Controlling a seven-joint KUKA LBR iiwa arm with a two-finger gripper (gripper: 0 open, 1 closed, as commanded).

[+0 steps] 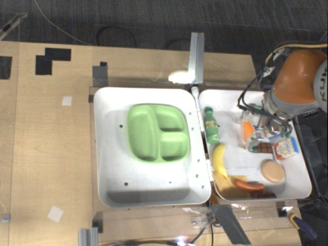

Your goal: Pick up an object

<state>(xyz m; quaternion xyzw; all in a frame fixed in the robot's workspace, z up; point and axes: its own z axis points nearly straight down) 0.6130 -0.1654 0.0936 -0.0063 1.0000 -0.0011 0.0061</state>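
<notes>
Camera view: fixed above the worktop, looking down at a slant on two white bins side by side.
Left bin: holds a green divided tray, lying flat near the middle.
Right bin: holds the candidates for picking, crowded together.
Green bottle: lies along the left wall, far half.
Banana: just near of the bottle, against the same wall.
Sausage: at the near wall, touching or just beside the banana's end.
Round bun: near right, just beside a red-and-white packet.
Orange piece and brown bar: directly under the wrist.
Tool: low over the right bin's centre, among cables; whether it is apart, together or clamped on anything cannot be told.
Risk, clutter: orange piece, bar and packet sit so close that a closing tool could pinch two, or nudge one aside and catch none.
Risk, flat items: bar and packet lie low; the tool may slide over them.
Risk, cables: loose loops at the wrist could snag or drag items.
</notes>
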